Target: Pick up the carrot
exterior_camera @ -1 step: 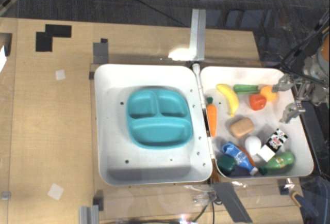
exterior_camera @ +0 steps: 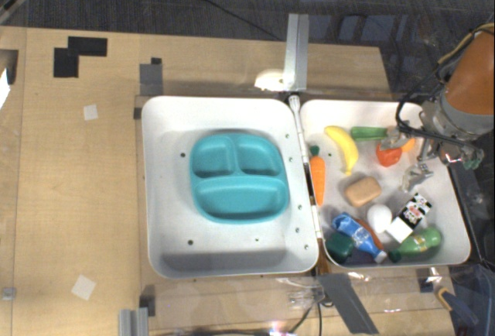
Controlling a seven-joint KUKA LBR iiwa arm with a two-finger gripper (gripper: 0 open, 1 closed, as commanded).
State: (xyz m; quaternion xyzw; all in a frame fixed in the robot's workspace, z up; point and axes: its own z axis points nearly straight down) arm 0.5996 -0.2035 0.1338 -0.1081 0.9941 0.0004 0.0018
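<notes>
Whether the jaws are apart or together cannot be told — the gripper (exterior_camera: 418,172) is seen low over the right bin (exterior_camera: 462,238), near its right wall. The carrot (exterior_camera: 317,179) is laid lengthwise along that bin's left wall, beside a banana (exterior_camera: 342,146) — well apart from the gripper. A teal tray (exterior_camera: 236,175) is seen in the left bin (exterior_camera: 166,195).
</notes>
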